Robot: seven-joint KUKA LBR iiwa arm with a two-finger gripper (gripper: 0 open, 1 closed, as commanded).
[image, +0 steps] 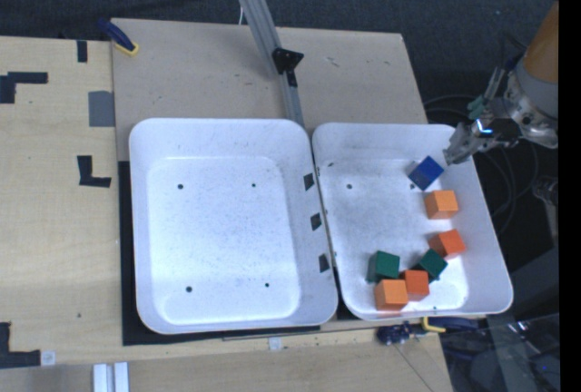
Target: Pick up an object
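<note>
My fingers hang at the far right rim of the right bin, just above and to the right of the blue block. At this size they read as a pale grey tip, and I cannot tell whether they are spread or pressed together; nothing is visibly caught between them. The blue block lies tilted on the bin floor, close beside my fingertip, though whether the two touch I cannot tell.

Below the blue block sits an orange block, then a second orange block nearer the right wall. Toward the near edge of the bin is a cluster: a green block on the left, a darker green block on the right, and between and below them two more orange blocks, packed tightly together.

The left bin stands beside the right one on the wooden counter. A grey metal bar slants down from the top of the view to the gap between the bins.
</note>
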